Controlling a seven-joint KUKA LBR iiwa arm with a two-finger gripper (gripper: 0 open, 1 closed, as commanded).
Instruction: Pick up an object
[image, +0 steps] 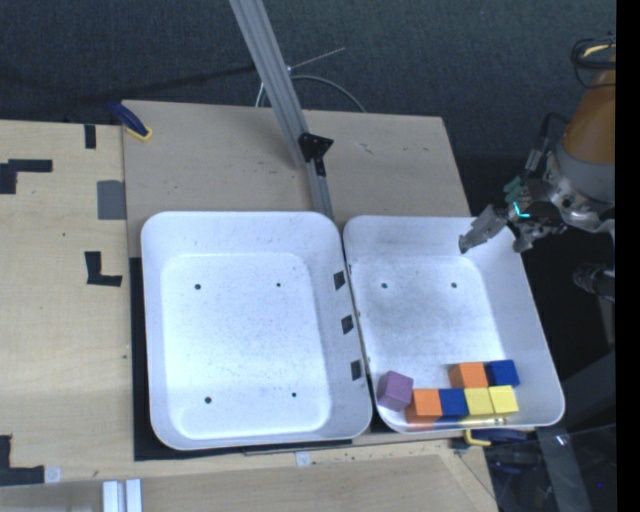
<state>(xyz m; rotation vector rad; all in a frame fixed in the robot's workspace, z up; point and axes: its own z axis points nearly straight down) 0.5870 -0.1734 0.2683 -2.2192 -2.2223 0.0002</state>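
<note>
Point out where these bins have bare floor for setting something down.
The left white bin is bare wall to wall. The right white bin is free from its far wall to the coloured blocks; those and the purple block crowd its near wall.

A white bin (425, 330) is lying just below and left of the pincer (503, 236), its far right corner sitting under it. A second bin (240, 335) is sitting further left, touching the first. A metal pole (276, 78) is slanting over the bench (400, 160) up and left of the pincer. Black tape marks (95, 268) and a blue-and-yellow clip (132, 121) are lying far to its left.
</note>
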